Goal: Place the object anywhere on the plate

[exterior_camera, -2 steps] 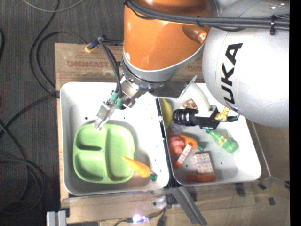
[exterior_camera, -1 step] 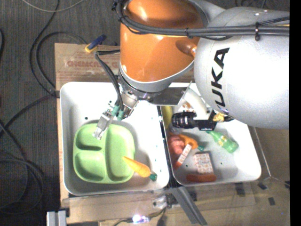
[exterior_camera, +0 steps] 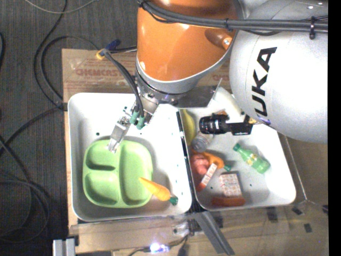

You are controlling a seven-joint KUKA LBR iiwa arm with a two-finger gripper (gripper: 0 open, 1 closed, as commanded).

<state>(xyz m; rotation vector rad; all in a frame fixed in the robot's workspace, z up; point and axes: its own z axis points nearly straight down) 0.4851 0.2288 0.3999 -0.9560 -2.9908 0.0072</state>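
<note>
Tool (exterior_camera: 114, 143) fingers are seen at the far left corner of the green plate (exterior_camera: 106, 181), with nothing seen between them; whether they are parted or closed cannot be told. A carrot (exterior_camera: 155, 188) is laid on the plate's right compartment, its tip overhanging the near right rim. Plate and carrot are carried by the left bin (exterior_camera: 77, 143). In the right bin (exterior_camera: 287, 191), a green bottle (exterior_camera: 252, 159), a banana (exterior_camera: 188, 124) and a small carton (exterior_camera: 229, 182) are found.
</note>
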